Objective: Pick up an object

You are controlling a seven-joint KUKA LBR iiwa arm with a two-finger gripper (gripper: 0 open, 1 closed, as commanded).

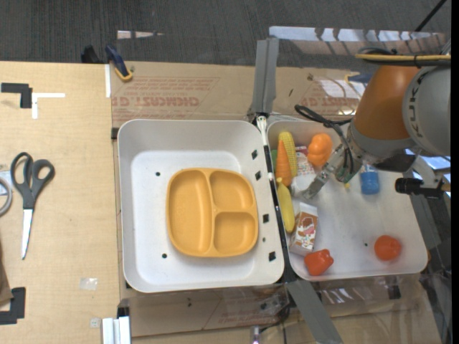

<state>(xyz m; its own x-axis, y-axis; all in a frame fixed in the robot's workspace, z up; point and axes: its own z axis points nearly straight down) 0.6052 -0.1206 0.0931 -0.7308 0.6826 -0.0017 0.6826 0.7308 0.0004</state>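
Observation:
The right bin (355,224) holds several toy foods. A yellow corn cob (287,146) and an orange carrot (283,168) lie along its left wall, with a yellow banana-like piece (286,206) below them. An orange pepper (320,149) sits at the back. A small printed packet (305,232) and a red pepper (318,261) lie near the front left. An orange ball (388,248) rests at the front right, and a blue cup (369,183) stands under the arm. My gripper (323,181) is low in this bin, just below the orange pepper and right of the carrot.
The left bin (140,192) carries a yellow divided plate (213,212). Scissors (29,185) lie on the wooden bench at far left. A grey divider (264,84) runs between the bins at the back. The arm's orange band (387,102) covers the right bin's back right corner.

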